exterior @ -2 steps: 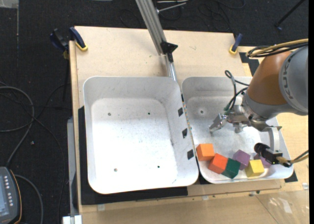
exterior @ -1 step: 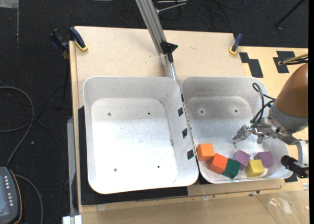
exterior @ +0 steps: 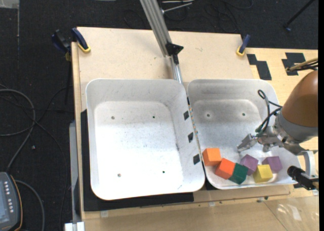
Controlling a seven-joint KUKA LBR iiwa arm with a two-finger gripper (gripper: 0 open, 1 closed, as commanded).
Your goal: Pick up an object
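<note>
Over the right bin (exterior: pixel 223 98), arm (exterior: pixel 301 108) low, claw (exterior: pixel 246 145) near the blocks (exterior: pixel 243 166)

Bench (exterior: pixel 126 55) w/ two white bins (exterior: pixel 134 139) (side by side).

Open floor across the right bin (exterior: pixel 228 108) rear; blocks (exterior: pixel 242 166) crowded along its front wall

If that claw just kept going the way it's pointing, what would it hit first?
The gripper points left and a little down, so probably the orange block, or the bin floor before it. Its height is hard to judge.
</note>
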